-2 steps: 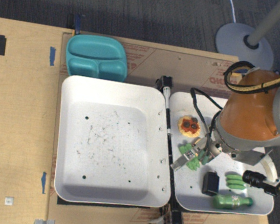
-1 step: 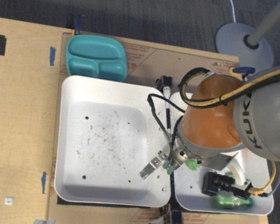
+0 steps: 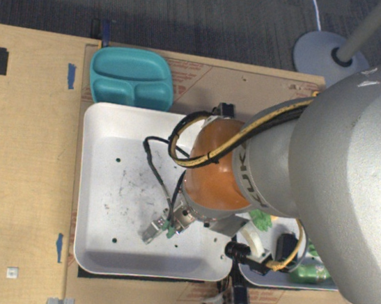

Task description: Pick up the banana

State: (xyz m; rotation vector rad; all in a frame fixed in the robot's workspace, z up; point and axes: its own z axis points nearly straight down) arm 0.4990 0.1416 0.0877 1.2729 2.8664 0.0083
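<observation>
The arm (image 3: pixel 327 181) takes up most of the right half, its grey body and orange band reaching in over the bench (image 3: pixel 20 159) and covering much of the right bin (image 3: pixel 312 288). The left bin (image 3: pixel 103 171) lies open to view, white and scuffed, with nothing large resting on its floor. A teal tray (image 3: pixel 132 78) sits just beyond its far edge.

The claw (image 3: pixel 158 229) hangs low over the near middle of the left bin, a small metal tip with a green fleck; it is too small and foreshortened to tell whether it is spread or pressed together, and nothing can be seen between its tips.

Green items (image 3: pixel 260 219) peek out in the right bin beside the arm. The banana cannot be made out; if it lies in the right bin, the arm hides it.

By the look of it the pick is not yet done: locating, grasping and lifting the banana all seem left.
</observation>
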